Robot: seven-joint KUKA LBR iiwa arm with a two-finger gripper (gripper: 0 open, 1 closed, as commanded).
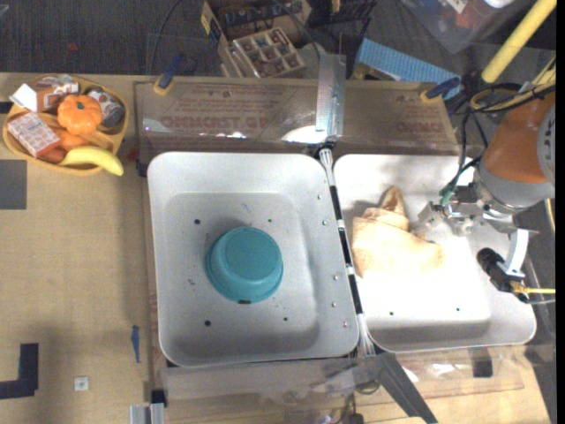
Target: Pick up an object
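1. The right bin holds a crumpled beige cloth, lying against the bin's left wall in the middle right of the frame. It sits low and slack, with one corner raised towards the upper edge of the bin.

2. The left bin holds a teal bowl, turned upside down near the bin's centre. Set this way it offers a rounded back and no open rim, which in my judgement makes it the harder object to grasp.

3. The arm reaches in from the right of the frame. The gripper hangs over the right bin, just beside the right edge of the cloth.

4. Whether the gripper is apart or together cannot be told from this angle. Nothing is visibly held.

5. Judging by the position, the cloth is the likely target, as it is the nearest object to the gripper.

6. A basket of toy food rests on the surface at the upper left, well apart from both bins.
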